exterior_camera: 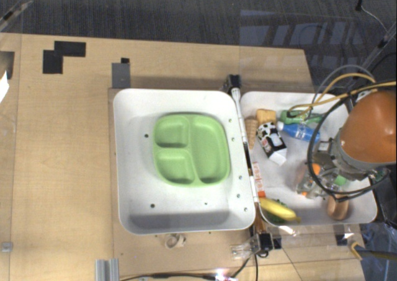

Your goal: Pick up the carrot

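Banana (278, 211) nearest; orange carrot (314, 171) mostly hidden under arm; fingers' state unclear.

Even, bright overhead light. The white bins (124, 149) glare slightly, a soft shadow along the left one's near wall. The arm (370, 131) looks soft-edged; overall focus is moderate.

Light wooden bench (62, 168) carrying two shallow white plastic bins side by side.
The left bin (133, 149) and the right bin (273, 103) are sitting directly on the bench surface, their inner rims meeting along a central divider. Black rectangular markings (62, 55) are lying flat on the bench's far left area, well apart from the bins.
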Robot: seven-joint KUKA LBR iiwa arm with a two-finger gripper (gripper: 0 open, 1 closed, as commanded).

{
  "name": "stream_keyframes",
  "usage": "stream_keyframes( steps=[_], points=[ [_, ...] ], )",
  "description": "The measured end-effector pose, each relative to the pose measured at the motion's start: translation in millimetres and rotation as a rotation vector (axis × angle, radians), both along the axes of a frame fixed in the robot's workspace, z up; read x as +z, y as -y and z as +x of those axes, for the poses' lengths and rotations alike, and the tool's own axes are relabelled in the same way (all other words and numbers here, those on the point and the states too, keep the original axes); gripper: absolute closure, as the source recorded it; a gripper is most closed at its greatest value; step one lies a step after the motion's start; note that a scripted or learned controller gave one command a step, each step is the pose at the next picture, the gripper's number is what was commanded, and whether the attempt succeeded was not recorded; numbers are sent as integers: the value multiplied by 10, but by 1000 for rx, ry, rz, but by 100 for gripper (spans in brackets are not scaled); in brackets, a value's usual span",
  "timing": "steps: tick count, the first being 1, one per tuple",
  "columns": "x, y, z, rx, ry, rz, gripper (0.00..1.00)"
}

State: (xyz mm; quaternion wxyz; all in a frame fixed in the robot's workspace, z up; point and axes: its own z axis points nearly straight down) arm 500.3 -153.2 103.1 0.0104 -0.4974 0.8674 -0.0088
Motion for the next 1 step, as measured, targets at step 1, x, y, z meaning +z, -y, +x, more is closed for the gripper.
stream_keyframes(
  steps=[1],
  points=[
    [-4, -1, -2, 0, -1, 0, 0]
  ],
)
